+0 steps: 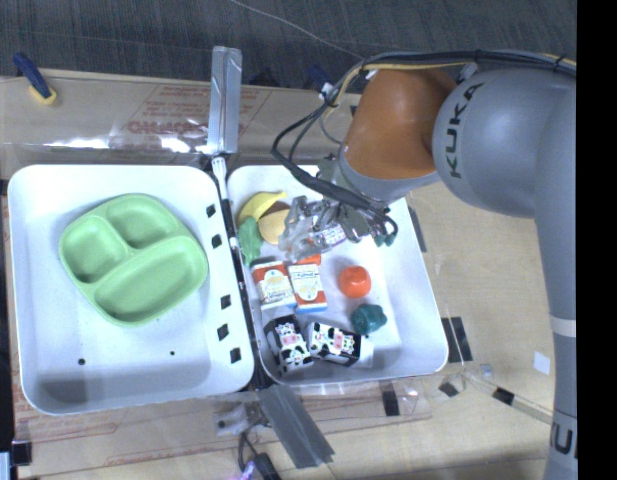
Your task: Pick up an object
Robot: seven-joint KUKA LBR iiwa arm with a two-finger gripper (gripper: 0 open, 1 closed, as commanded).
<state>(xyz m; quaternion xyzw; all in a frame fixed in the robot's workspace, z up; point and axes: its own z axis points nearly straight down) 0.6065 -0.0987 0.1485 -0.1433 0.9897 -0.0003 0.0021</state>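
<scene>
Overhead, the metal two-finger gripper [306,224] hangs just beside a yellow plastic banana [260,206] in the right white bin [413,313]; its grip state cannot be told.

The hand [306,226] is mostly a blur of metal under the orange band [393,118], so no clue how its tips sit. It covers part of the yellow fruit [260,208] and whatever's next to it. The print on the two small cartons [290,284] is too tiny to read. The arm [508,138] runs off the right edge.
</scene>
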